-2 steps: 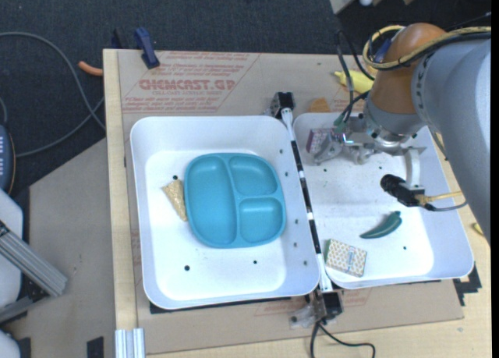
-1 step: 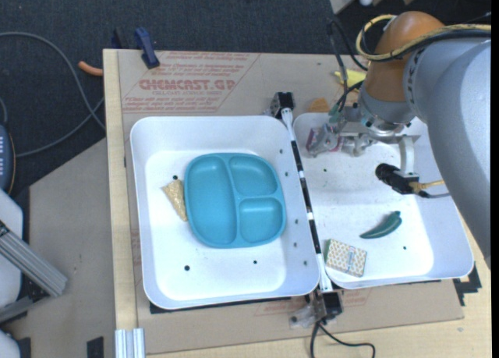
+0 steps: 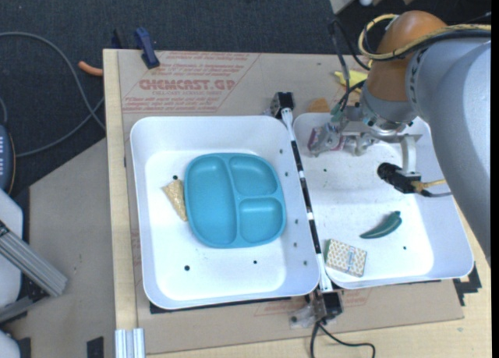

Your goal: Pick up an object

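Teal divided plate (image 3: 234, 199) lies mid-frame in the left bin (image 3: 156, 271). The hand (image 3: 337, 140) hangs over the upper left corner of the right bin (image 3: 437, 259); I cannot tell how far open it is. A green pepper-shaped piece (image 3: 382, 225) lies lower right, a patterned packet (image 3: 345, 257) at that bin's lower left. A tan scrap (image 3: 176, 197) touches the plate's left edge.

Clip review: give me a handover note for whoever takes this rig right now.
Gripper: over the far left corner of the right bin, no object seen in it.
In that bin: dark green curved piece mid-bin, small patterned packet at the near left corner.
Left bin: blue divided plate, tan piece beside its left edge.
Done: nothing picked up yet.
Left: grasp and lift one object.
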`<state>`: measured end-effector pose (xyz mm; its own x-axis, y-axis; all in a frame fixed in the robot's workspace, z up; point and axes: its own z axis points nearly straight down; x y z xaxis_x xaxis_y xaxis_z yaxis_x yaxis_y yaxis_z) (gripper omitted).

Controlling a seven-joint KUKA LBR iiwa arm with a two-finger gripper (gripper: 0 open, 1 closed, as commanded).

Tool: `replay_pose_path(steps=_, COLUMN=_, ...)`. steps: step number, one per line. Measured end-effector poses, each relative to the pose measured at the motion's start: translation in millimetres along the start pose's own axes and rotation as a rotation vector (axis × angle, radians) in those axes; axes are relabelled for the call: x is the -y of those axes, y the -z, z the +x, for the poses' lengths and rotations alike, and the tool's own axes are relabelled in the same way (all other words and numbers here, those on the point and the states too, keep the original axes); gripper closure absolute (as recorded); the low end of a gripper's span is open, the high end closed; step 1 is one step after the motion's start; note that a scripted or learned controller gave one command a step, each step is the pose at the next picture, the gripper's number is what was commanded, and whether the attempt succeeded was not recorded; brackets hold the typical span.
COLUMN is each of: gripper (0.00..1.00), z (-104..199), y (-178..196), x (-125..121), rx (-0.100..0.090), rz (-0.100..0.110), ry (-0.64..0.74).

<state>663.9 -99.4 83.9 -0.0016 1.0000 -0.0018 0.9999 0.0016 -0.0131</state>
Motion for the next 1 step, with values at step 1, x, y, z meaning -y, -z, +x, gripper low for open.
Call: replay_pose_path(steps=1, gripper=0.0, z=2.7, y=0.2, x=0.1, rx=0.003, rz=0.0, ry=-0.001)
